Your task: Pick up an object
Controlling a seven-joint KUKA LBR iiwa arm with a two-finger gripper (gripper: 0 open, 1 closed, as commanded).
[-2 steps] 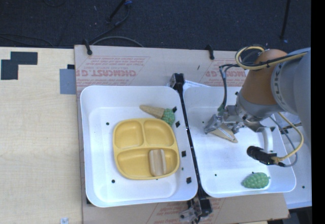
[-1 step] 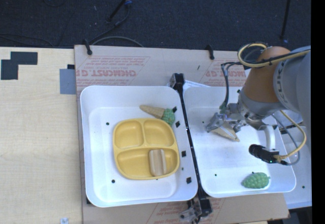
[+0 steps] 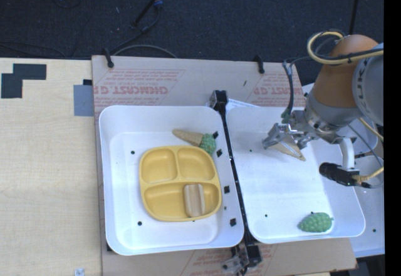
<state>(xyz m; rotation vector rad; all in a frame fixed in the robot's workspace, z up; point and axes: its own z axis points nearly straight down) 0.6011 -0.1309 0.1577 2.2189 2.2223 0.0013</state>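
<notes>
**Hand low over a tan cone in the right bin**

In the camera view, two shallow white bins are seen side by side on the desk point(image 3: 50, 162), with printed cardboard beneath them. The arm point(image 3: 341, 84), grey with an orange band, is brought in from the right, and the hand point(image 3: 283, 138) is placed low in the upper part of the right bin point(image 3: 276, 206). Its metal fingers point(image 3: 273, 140) are seen splayed apart at a moderate width. A tan cone-shaped object point(image 3: 293, 151) is found directly at the fingertips, lying on the bin floor with its point towards the lower right; whether it is touched or gripped cannot be told, as it is partly covered by the hand. A green bumpy toy point(image 3: 315, 223) is seen near the lower right corner of the same bin, well apart from the hand.

In the left bin point(image 3: 119, 206), a yellow divided plate point(image 3: 164, 171) is seen at the middle, with a tan block point(image 3: 193, 199) lying in its lower compartment. An ice-cream-cone toy with a green top point(image 3: 195, 139) lies just above the plate, near the divider between the bins.
</notes>
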